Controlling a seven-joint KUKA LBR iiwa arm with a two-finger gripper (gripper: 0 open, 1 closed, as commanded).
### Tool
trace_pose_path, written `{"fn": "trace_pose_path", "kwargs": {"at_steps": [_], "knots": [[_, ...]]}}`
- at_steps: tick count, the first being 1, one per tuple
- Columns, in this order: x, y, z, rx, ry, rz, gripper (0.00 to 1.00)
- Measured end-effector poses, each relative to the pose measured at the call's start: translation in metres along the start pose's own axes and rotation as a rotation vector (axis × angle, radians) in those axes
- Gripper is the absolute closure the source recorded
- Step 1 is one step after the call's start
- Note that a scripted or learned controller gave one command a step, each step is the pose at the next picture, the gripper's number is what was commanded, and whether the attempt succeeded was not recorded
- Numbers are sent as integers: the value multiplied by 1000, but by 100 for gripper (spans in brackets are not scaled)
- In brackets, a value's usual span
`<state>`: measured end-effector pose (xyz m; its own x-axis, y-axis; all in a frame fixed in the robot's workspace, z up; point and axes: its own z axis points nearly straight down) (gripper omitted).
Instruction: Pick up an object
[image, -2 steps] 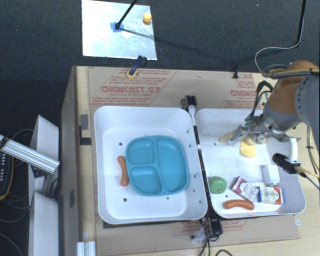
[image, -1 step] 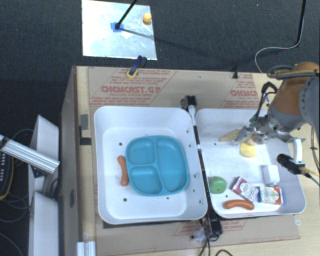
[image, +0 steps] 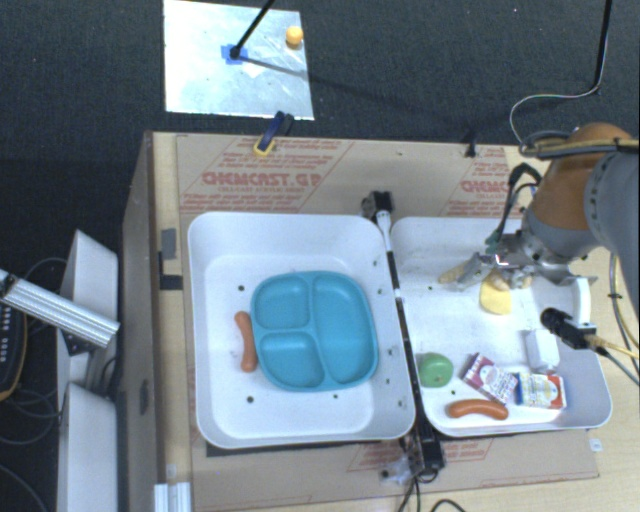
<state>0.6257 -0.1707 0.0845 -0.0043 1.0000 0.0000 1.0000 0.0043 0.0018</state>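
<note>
End effector (image: 497, 262) low in right bin (image: 600, 395), just above yellow object (image: 495, 297); opening impossible to tell. Approach step by the look of it: next calls for dropping onto it and closing. Green ball (image: 435, 370), sausage (image: 477, 408), packets (image: 490, 379) nearer front. Left bin (image: 215, 300): blue tray (image: 313, 330). Brown worktop (image: 290, 178), dark floor beyond.

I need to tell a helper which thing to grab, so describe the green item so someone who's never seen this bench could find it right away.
Start at the right white bin and go to its front left corner, next to the divider between the two bins. The green ball-like item sits there, just above an orange hot dog and left of a red and white packet. It is the one green thing in that bin.
</note>
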Motion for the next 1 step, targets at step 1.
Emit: {"fn": "trace_pose_path", "kwargs": {"at_steps": [1], "knots": [[-7, -10, 0, 0, -1, 3, 0]]}}
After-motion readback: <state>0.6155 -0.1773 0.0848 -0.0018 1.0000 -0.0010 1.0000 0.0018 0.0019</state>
